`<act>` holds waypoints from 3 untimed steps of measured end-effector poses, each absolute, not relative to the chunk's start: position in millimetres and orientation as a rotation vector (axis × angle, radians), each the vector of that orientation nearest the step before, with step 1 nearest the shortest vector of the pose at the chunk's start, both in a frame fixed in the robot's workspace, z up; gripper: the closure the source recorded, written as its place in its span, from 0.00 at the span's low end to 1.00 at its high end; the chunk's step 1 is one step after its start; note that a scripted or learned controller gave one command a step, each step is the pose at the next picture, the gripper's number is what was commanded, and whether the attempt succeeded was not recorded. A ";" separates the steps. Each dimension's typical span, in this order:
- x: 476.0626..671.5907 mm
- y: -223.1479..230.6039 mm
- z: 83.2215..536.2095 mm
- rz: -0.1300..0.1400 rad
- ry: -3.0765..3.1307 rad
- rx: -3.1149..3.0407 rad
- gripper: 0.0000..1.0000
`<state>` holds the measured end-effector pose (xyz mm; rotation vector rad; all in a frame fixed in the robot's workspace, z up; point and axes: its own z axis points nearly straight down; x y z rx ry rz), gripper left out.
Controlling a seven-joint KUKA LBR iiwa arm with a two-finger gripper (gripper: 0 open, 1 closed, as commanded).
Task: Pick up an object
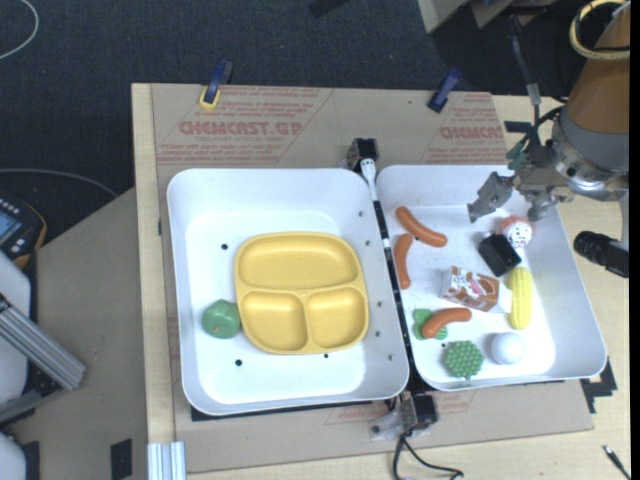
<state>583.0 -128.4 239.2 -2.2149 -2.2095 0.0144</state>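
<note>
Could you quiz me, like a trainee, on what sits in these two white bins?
1. True or false: the yellow divided plastic plate lies in the left white bin.
2. Which lies nearest the yellow toy corn cob? A) green round toy B) white ball C) blue clamp
3. Fill in: the two-finger gripper hovers over the ___ white bin.

Key: 1 true; 2 B; 3 right.
</note>
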 end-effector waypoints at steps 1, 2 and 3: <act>585.4 -128.1 247.2 0.001 -2.221 -2.220 0.00; 580.1 -128.8 184.3 0.007 -2.216 -2.217 0.00; 582.2 -120.9 138.0 0.005 -2.218 -2.217 0.00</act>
